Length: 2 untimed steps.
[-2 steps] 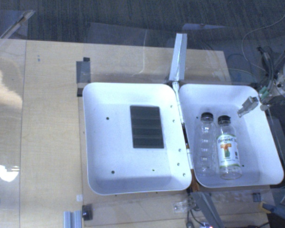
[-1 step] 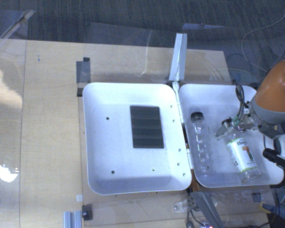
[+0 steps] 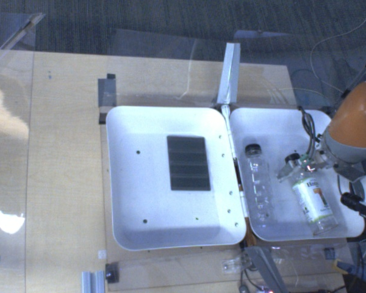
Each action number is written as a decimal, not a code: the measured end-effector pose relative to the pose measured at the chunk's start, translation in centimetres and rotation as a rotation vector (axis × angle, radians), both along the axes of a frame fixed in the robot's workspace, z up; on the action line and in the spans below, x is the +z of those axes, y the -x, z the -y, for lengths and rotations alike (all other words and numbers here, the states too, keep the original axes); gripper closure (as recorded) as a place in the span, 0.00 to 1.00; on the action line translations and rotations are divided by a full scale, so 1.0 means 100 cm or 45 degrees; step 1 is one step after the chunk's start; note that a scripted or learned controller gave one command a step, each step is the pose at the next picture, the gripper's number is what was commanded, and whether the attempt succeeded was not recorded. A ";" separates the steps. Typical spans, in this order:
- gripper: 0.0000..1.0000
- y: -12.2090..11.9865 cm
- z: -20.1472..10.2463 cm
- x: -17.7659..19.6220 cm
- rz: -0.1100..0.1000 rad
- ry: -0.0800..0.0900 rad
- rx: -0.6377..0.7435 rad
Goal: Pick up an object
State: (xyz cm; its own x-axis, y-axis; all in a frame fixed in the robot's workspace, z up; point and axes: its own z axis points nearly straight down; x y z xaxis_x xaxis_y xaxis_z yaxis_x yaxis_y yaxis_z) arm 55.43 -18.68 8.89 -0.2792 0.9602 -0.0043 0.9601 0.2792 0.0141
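Observation:
In the right bin (image 3: 274, 118) a clear plastic bottle with a black cap (image 3: 257, 182) lies lengthwise near the left wall. A second bottle with a white, green and orange label (image 3: 311, 203) lies at the bin's right side. My gripper (image 3: 300, 163) hangs low over the upper end of this labelled bottle, where its neck would be. The grey wrist and orange band (image 3: 357, 118) rise behind it at the right edge. In the left bin (image 3: 134, 127) a dark, flat, ribbed rectangle (image 3: 188, 162) rests near the middle.
A metal divider post (image 3: 229, 75) stands between the two bins at the back. Black cables (image 3: 308, 124) trail across the right bin's far corner. Clamps and brackets (image 3: 108, 90) sit on the wooden bench around the bins.

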 end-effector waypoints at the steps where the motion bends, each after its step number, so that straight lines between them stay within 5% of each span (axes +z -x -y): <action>1: 1.00 -0.001 0.000 0.008 0.001 0.000 0.001; 2: 1.00 -0.030 -0.061 0.084 -0.018 -0.001 -0.089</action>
